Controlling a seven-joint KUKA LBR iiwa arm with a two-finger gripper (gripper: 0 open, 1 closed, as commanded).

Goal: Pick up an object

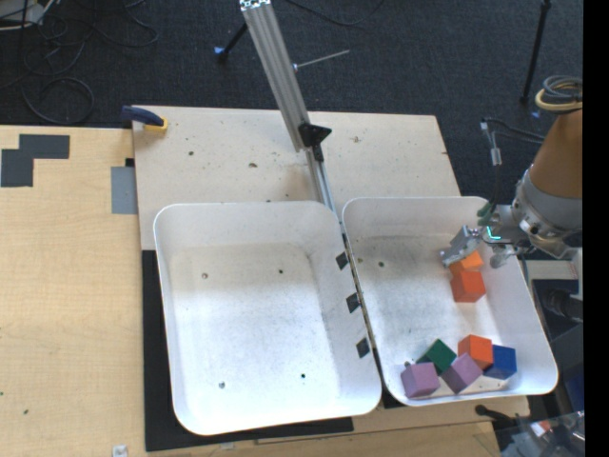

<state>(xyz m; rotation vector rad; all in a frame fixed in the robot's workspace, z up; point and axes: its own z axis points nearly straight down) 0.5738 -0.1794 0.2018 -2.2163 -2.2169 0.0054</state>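
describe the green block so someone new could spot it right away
Look in the right-hand bin, at the cluster of blocks in its near corner. The green block sits at the cluster's far-left side, just behind a purple block. It is the only green one there.

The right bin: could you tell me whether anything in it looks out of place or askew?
One orange block sits apart at the gripper, away from the five blocks clustered in the right bin's near corner. The purple blocks lie tilted. Nothing looks spilled or damaged.

The gripper (463,251) hides the orange block's (467,283) top (fingers indistinct).
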